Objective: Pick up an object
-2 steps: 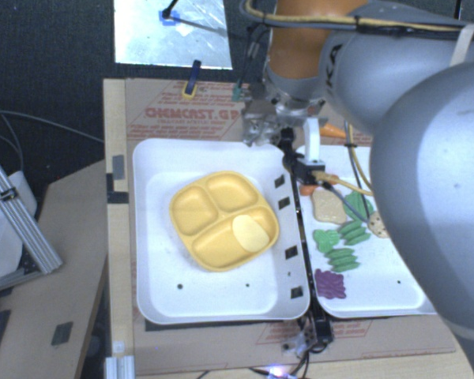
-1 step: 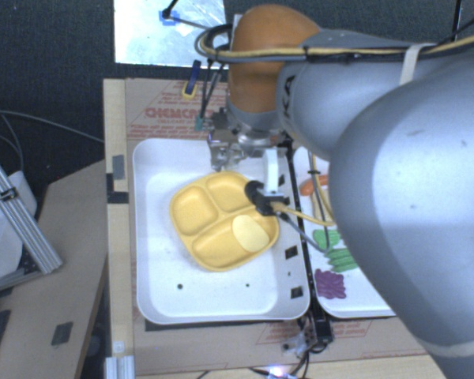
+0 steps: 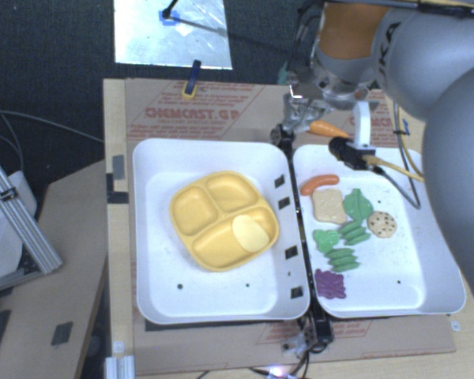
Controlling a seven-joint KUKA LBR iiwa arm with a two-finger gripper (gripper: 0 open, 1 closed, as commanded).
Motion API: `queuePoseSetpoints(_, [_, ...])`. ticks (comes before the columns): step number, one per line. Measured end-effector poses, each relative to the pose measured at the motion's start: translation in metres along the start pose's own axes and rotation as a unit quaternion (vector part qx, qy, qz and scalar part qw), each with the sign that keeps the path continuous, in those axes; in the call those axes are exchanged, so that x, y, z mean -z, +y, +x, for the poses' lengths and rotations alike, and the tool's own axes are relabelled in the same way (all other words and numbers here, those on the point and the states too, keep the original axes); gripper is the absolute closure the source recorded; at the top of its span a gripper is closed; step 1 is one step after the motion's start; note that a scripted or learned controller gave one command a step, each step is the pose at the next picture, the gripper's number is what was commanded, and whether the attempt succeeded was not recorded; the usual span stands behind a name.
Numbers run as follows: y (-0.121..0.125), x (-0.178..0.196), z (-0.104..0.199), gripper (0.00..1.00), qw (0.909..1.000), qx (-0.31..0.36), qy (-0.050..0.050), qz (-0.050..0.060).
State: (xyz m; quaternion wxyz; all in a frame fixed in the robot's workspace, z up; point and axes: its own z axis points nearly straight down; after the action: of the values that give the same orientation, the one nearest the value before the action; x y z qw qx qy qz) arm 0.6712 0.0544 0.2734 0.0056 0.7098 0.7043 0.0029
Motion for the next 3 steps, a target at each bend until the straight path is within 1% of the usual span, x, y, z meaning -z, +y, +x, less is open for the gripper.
queuePoseSetpoints(1, [-0.025,-0.027,0.092,1.00,0.9999,0.009,0.004,0.006])
queuePoseSetpoints(2, [-0.110,-0.082,0.076,1.00,0.9999,0.004,0.001,0.012])
queuePoseSetpoints(3, [-0.165,0.068,0.115,1.00,0.9999,0.009,0.006,-0.001])
